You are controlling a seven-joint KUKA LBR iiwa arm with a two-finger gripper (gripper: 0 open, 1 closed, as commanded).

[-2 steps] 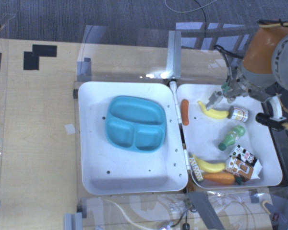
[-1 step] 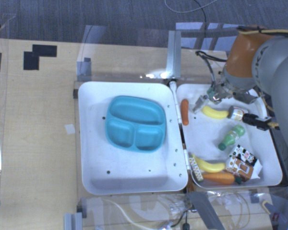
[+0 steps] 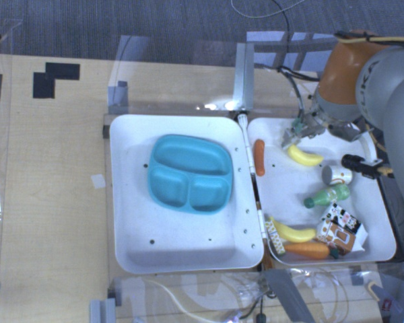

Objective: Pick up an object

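Observation:
My gripper point(image 3: 293, 133) hangs over the far part of the right bin point(image 3: 388, 244), just above the far end of a small yellow banana point(image 3: 304, 156). Nothing shows between its tips. An orange-red sausage point(image 3: 258, 157) lies by the bin's left wall. Further right are a small grey-white cup point(image 3: 337, 175) on its side and a green bottle point(image 3: 328, 195). Near the front lie a second banana point(image 3: 293, 232), an orange carrot point(image 3: 308, 250) and a printed orange-and-white box point(image 3: 340, 228).
The left bin point(image 3: 131, 241) holds a blue divided plate point(image 3: 189, 173). A metal divider point(image 3: 244, 79) stands behind the seam between the bins. The grey arm with its orange band point(image 3: 340, 73) comes in from the upper right, over the right bin's far corner.

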